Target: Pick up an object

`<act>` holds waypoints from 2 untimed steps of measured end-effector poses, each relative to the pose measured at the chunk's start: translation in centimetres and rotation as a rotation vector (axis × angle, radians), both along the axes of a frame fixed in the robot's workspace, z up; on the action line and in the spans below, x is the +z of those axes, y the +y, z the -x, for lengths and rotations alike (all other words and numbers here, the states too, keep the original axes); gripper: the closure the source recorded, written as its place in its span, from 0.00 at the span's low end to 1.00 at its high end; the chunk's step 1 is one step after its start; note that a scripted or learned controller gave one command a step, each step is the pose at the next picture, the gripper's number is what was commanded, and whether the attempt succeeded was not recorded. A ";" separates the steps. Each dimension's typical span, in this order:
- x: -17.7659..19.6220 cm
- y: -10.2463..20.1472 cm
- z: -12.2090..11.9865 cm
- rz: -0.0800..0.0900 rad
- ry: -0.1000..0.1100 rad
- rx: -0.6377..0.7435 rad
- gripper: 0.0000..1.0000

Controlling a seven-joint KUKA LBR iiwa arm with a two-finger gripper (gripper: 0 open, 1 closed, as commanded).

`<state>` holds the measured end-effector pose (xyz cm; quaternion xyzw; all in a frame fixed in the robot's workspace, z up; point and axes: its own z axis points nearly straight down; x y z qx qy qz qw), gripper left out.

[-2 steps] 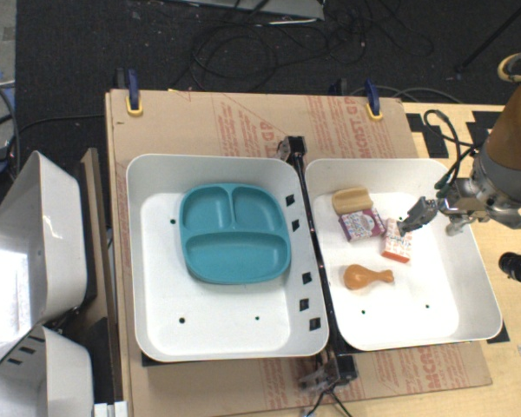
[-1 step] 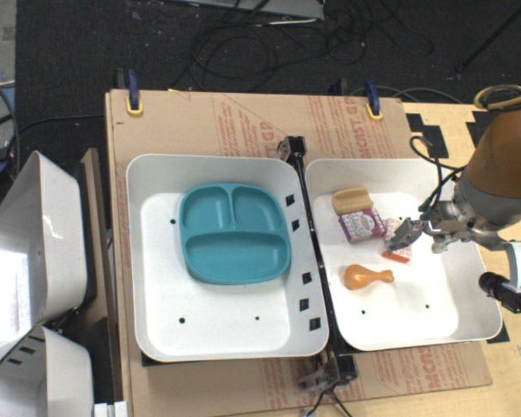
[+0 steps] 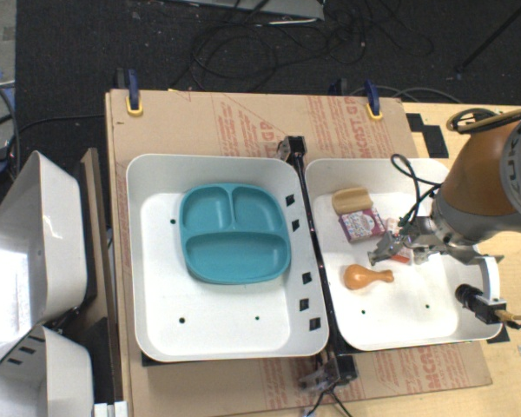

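Cardboard sheeting covers the tabletop, clamped at its far edge, and two shallow white bins sit on it side by side with dark carpet and loose cables beyond. In the left bin lies a teal divided plate; everything worth picking is in the right bin, and I place things from the orange pear-shaped toy lying near that bin's middle. Just beyond the toy, toward the far wall, sits a small purple-and-white packet, and beyond that, touching or nearly touching it, a tan block. Immediately to the toy's right the gripper hangs low over the bin floor, with something small and reddish at its tip; I cannot tell from here whether its fingers are spread or closed, nor whether it has anything. The toy looks like light, hollow plastic, smooth and rounded, so I would expect it to roll or squirt out of a pinch on the fat end; the narrow neck seems the safer hold. The packet looks thin and limp, likely to buckle, while the block seems firm with flat sides that should suit a grip across its short width.
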<state>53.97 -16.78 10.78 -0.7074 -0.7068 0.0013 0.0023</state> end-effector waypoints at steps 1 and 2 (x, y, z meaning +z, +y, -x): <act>-1.7 0.1 0.0 0.001 -0.003 0.000 0.00; -0.5 0.1 -0.1 0.001 -0.005 -0.001 1.00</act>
